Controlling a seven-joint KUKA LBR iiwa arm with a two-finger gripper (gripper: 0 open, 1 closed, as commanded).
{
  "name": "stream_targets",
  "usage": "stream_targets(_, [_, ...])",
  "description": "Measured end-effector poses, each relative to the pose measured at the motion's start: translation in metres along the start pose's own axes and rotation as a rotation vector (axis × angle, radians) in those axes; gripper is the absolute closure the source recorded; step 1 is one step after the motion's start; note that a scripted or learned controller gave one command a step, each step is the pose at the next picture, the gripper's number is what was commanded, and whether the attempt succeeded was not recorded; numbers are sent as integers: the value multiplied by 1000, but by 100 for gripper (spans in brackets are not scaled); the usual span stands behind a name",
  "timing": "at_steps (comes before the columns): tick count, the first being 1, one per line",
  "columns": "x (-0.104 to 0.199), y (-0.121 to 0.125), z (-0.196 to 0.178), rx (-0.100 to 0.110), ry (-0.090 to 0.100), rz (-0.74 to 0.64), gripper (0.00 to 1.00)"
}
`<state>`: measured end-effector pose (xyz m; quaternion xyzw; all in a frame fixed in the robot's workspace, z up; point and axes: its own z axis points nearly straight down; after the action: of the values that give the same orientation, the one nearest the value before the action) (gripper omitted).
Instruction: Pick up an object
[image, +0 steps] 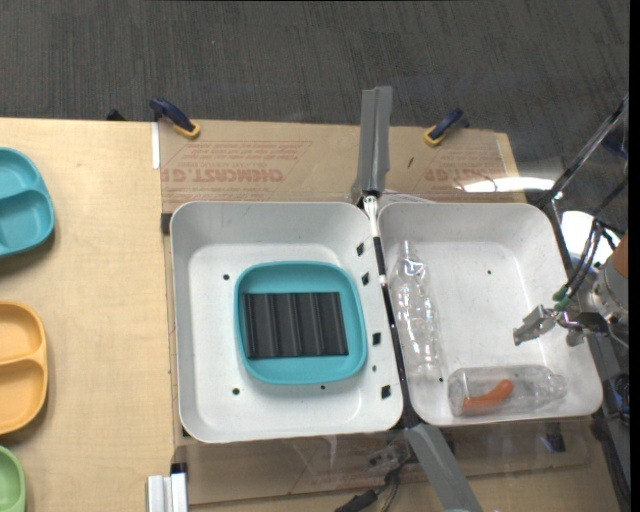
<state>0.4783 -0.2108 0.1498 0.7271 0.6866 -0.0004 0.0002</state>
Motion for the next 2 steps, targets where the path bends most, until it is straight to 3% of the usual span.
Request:
stream_targets(1, [49,-4,59,3,2,-93,0])
stream_targets(2, [-10,1,5,0,0,43,0])
